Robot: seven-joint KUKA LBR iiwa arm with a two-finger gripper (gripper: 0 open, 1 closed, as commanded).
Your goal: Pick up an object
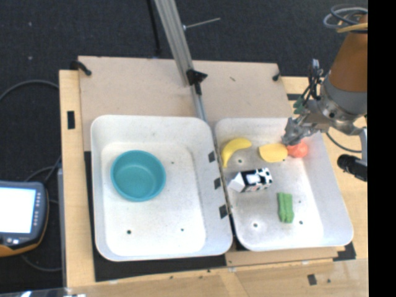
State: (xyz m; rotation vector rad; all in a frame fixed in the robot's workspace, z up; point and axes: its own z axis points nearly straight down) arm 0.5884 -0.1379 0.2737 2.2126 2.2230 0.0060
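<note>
The right bin (322,228) holds a yellow banana (234,148), a yellow lemon-like piece (273,152), a red-orange object (299,150), a black-and-white carton (251,180) and a green piece (284,207). My gripper (294,133) hangs at the bin's far right part, right over the red-orange object and beside the lemon-like piece. The red-orange object is partly hidden under the gripper. Whether it is touched cannot be told.
A teal bowl (138,175) sits in the left bin (185,228). A slanted metal pole (179,42) rises behind the bins. A handheld screen (18,212) lies off the bench at the left. Cables run at the right edge near the arm.
</note>
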